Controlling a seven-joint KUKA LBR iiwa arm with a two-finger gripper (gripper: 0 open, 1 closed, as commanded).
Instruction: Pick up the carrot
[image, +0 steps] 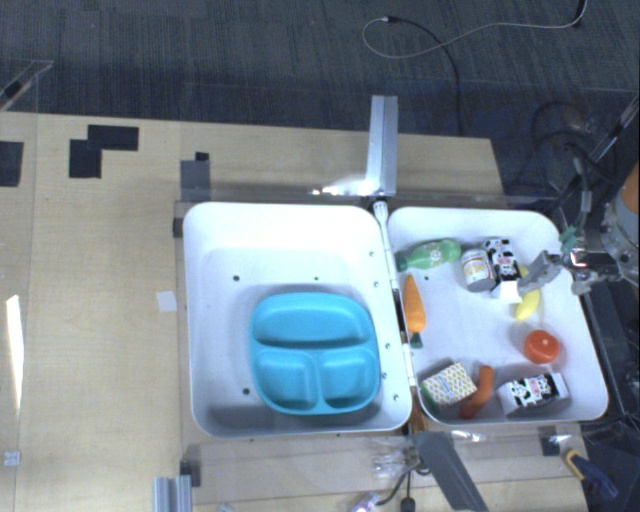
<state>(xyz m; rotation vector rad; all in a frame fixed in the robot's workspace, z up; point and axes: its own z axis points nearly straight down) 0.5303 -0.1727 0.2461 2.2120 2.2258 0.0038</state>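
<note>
Two white bins, carrot not picked up yet

Left bin (210, 300) holding a blue divided tray (314, 350) – right bin (575, 315) cluttered with the carrot (413, 305) along its left wall, green bottle (430, 254), can (477, 269), tomato (541, 346), sausage (478, 390). Gripper (590, 258) over at the right rim, well apart from the carrot – too blurred and cut off to tell whether open or closed.

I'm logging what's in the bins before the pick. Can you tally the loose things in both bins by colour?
Orange: 2, the long orange carrot and the round orange fruit
Green: 1, the green plastic bottle
Yellow: 1, the yellow banana-like piece
Red: 1, the red sausage-shaped piece
Blue: 1, the blue compartment tray
Mixed printed packs and tin: 4
Total: 10
</note>
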